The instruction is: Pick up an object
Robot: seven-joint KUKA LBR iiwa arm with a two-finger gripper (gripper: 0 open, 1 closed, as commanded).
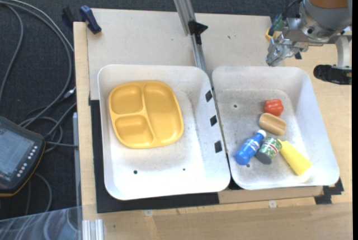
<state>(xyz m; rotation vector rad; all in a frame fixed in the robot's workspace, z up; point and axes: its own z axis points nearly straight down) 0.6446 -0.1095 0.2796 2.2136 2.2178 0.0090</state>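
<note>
Gripper [276, 58]: located above right bin [313, 93] far rim | finger state: cannot be determined | red object [273, 106]: positioned nearer, apart, inside bin

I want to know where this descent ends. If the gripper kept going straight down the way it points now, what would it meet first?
Probably the far rim of the right bin, or the bench just behind it. The gripper hangs above that edge, well short of the red object. Depth is hard to judge from this slanted view.
</note>
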